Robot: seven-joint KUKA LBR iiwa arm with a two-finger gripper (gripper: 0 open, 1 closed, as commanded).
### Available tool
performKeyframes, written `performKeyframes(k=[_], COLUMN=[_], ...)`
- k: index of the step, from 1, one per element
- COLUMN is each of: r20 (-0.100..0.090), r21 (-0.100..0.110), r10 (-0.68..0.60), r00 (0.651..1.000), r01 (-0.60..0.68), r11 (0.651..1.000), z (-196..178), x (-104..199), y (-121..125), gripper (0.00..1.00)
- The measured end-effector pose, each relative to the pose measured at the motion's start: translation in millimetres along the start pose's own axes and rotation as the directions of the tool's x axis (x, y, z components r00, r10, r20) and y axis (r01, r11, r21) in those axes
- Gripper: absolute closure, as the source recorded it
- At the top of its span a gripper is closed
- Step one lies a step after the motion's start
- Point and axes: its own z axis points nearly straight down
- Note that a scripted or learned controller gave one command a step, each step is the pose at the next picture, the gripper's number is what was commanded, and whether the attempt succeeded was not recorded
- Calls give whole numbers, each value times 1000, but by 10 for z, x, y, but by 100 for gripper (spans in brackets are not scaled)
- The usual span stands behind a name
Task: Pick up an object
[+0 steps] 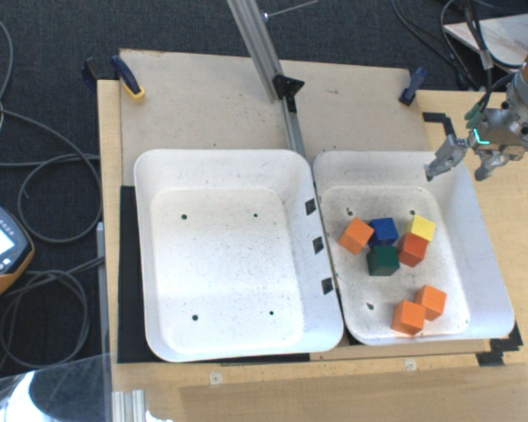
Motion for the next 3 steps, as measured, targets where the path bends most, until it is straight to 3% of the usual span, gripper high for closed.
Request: performKeyframes(k=[1,3], r20=[1,0], r21=[-5,2], r10=[-1,0], r00=[1000,1000], r01=[1,0], r11=[1000,1000], z=[-26,1028], x=[1,101], y=[7,2], gripper=[0,0])
